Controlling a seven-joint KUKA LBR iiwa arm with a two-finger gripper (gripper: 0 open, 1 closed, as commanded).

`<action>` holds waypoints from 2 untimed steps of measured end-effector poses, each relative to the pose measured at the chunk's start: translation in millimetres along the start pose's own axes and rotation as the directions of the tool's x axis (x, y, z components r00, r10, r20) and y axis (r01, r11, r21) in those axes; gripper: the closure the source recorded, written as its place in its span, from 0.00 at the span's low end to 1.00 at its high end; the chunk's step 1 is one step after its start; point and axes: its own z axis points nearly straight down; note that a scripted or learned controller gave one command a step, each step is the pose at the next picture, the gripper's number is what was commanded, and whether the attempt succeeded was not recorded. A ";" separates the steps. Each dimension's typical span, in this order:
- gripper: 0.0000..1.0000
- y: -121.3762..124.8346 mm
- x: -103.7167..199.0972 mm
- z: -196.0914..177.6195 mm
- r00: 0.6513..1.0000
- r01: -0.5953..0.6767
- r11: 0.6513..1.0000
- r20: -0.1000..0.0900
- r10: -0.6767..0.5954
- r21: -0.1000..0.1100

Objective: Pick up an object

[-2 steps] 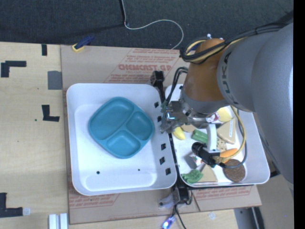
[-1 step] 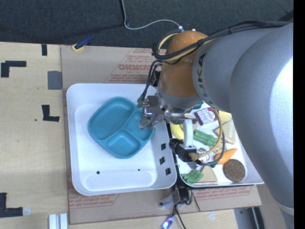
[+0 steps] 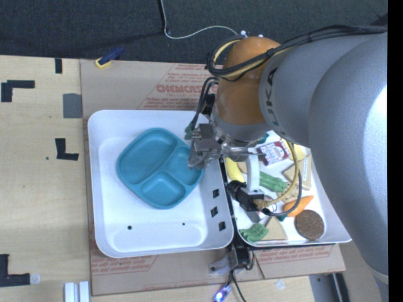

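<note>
Within the left bin point(image 3: 107, 231), blue divided plate point(image 3: 158, 167), long axis upper-left to lower-right; gripper point(image 3: 200, 151) at its right rim, grip indiscernible.

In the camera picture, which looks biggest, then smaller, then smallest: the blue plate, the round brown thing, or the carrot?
1. Blue plate, by far the biggest, lying in the left bin.
2. Round brown thing.
3. Carrot, though part of it is hidden, so these last two are close.

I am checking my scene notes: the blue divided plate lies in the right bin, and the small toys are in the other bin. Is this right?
Not quite. The camera view shows the plate in the left bin; the toys fill the right bin.
</note>
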 end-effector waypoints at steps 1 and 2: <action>1.00 -0.4 0.6 -9.0 1.000 0.002 1.000 0.000 -0.002 0.002; 1.00 -1.1 -25.2 -87.9 1.000 -0.004 1.000 0.001 0.004 -0.010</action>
